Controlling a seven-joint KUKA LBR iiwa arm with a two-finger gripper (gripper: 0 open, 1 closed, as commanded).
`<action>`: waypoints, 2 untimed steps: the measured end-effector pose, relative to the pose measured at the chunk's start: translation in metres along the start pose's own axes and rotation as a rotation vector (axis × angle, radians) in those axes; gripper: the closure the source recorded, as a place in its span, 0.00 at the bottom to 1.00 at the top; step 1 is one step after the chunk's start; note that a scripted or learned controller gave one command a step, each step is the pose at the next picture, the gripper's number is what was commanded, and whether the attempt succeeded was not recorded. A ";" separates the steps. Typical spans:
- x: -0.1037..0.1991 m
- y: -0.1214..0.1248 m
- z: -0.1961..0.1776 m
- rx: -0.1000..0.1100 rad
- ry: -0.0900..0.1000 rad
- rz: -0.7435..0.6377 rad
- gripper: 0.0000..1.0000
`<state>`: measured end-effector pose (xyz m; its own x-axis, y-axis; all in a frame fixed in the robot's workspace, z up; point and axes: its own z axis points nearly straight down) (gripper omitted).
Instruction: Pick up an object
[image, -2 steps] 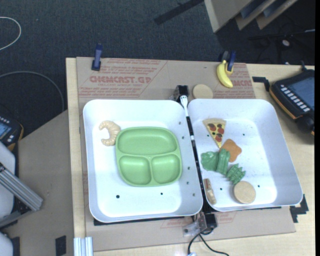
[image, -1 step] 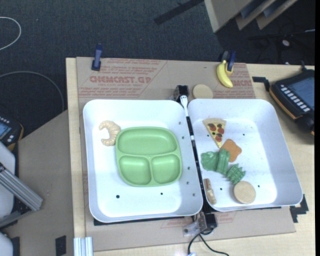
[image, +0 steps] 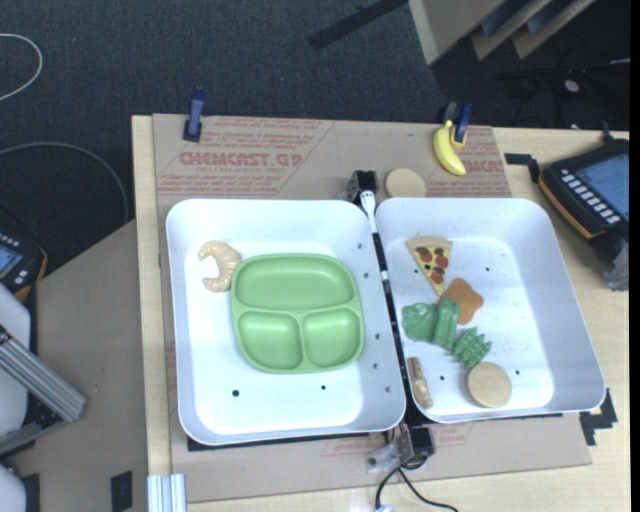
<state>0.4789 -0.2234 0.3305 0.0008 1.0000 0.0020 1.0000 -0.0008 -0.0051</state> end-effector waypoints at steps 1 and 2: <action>-0.001 0.001 -0.015 -0.010 -0.006 -0.001 1.00; -0.001 0.002 -0.025 -0.014 -0.008 -0.002 1.00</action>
<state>0.4810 -0.2247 0.3558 -0.0007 1.0000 -0.0061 1.0000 0.0008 0.0085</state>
